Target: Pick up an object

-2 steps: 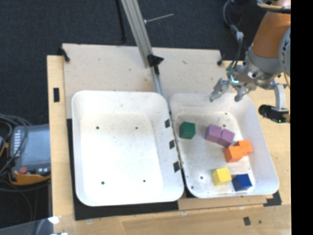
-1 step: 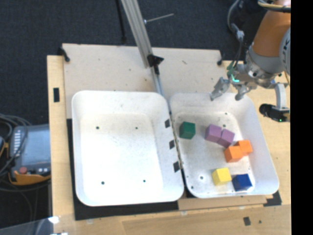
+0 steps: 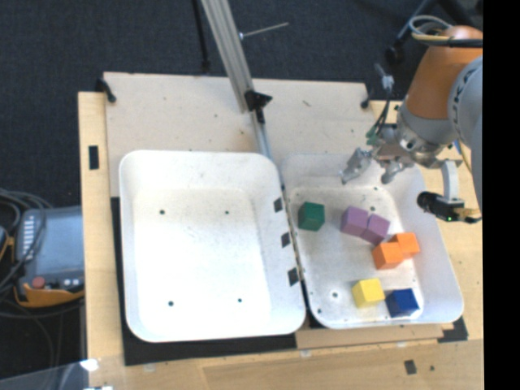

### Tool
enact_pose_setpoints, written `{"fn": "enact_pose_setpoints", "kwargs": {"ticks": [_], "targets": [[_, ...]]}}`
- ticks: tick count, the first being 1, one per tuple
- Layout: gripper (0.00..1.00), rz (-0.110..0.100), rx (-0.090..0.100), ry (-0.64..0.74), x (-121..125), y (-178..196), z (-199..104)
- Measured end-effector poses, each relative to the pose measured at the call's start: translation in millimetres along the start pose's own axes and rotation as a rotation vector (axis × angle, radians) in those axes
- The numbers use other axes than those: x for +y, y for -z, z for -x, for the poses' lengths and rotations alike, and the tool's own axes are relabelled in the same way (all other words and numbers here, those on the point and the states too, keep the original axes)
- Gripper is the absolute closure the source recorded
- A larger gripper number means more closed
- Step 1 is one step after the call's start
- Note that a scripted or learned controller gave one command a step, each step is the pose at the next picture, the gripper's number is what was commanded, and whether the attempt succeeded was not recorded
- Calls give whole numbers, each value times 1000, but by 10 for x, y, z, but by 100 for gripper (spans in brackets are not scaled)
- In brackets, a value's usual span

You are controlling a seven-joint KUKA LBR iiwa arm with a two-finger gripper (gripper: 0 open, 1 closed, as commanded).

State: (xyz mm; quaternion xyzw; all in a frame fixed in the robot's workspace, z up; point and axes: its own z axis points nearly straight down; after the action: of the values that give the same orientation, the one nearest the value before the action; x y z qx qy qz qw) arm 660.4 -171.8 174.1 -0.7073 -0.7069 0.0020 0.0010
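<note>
The counter point(image 3: 187, 104) carries two white bins; the left bin point(image 3: 203, 242) sits mid-frame, the right bin point(image 3: 325, 177) holds every block. The arm point(image 3: 439, 80) enters from the upper right, its tool point(image 3: 374, 167) over the bin's upper edge, fingers apart and, as far as I can judge, gripping nothing. The purple block point(image 3: 363, 223), long axis running lower right, lies just below the tool, nearest; the green block point(image 3: 311, 215) lies lower left.

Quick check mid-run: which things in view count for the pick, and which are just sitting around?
For the pick: gripper, open above the right bin; green block, purple block, orange block, yellow block, blue block.

Just lying about: left bin, aluminium rail, handheld pendant.
</note>
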Motion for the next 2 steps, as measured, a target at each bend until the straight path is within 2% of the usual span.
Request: {"fn": "enact_pose_setpoints", "kwargs": {"ticks": [1,2], "targets": [[0,0,0,-2,1,-627,19],[0,3,-1,-2,5,-771,28]]}}
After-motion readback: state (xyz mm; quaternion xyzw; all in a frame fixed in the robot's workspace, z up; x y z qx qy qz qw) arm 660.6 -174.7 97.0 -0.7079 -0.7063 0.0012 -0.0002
